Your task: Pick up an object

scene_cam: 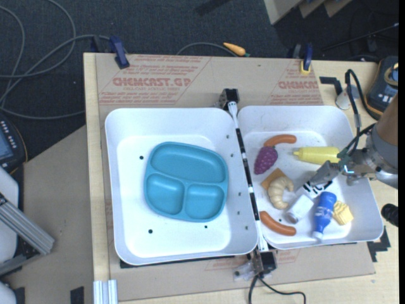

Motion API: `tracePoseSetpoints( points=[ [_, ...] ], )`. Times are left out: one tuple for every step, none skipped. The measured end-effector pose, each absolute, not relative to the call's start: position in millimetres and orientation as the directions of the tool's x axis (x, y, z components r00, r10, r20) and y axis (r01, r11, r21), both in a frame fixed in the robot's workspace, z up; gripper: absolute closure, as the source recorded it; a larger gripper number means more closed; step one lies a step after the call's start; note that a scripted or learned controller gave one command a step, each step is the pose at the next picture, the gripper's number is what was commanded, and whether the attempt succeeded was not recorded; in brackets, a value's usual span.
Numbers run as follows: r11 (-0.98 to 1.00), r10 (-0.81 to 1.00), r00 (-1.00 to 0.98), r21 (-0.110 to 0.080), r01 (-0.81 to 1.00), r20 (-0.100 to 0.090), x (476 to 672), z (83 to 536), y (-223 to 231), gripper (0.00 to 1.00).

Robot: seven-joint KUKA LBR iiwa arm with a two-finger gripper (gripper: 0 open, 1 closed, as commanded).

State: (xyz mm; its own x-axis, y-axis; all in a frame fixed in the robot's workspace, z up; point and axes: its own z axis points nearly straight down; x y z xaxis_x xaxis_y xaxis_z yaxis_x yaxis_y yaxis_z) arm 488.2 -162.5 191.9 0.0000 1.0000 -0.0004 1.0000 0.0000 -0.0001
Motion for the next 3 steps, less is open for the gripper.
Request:
tracePoseSetpoints(
  points=[
    [-0.001,1.000,0.001,-0.001,1.000,0.003,480.0,81,-163,0.00],
    [-0.001,1.000,0.001,0.005,1.000,-0.002,481.0,96,-164,1.00],
    [-0.001,1.000,0.001,0.004,1.000,-0.001,480.7,95,-164,0.00]
  ],
)
